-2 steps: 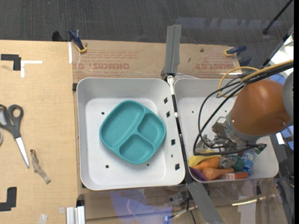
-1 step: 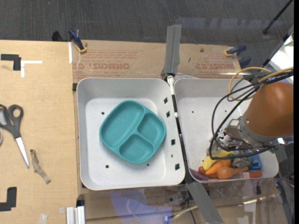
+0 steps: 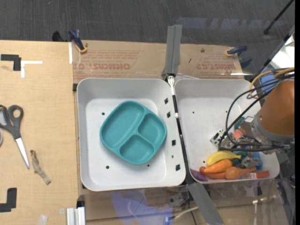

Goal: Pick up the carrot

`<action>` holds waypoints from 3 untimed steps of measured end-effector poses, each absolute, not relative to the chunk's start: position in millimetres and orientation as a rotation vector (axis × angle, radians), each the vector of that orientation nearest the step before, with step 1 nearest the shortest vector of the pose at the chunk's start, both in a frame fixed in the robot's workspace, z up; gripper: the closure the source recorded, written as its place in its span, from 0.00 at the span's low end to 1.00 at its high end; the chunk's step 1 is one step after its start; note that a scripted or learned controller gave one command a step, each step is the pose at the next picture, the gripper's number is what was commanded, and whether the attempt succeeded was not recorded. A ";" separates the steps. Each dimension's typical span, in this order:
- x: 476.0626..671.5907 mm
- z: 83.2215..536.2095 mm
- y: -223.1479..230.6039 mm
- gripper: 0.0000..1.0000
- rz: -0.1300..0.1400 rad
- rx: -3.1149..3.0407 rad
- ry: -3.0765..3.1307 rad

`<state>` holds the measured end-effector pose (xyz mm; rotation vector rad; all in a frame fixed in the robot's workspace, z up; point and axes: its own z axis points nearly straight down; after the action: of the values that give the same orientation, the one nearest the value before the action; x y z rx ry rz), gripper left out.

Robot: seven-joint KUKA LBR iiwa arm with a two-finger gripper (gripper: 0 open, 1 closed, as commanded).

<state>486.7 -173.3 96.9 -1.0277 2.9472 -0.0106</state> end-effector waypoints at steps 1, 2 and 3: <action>490.4 92.4 -122.8 0.00 0.000 -1.249 2.879; 489.3 93.1 -106.4 0.00 -0.002 -2.042 2.380; 478.9 92.3 -116.8 0.00 0.002 -2.071 2.356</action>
<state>478.9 -116.8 92.3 -2.0714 2.3563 0.0023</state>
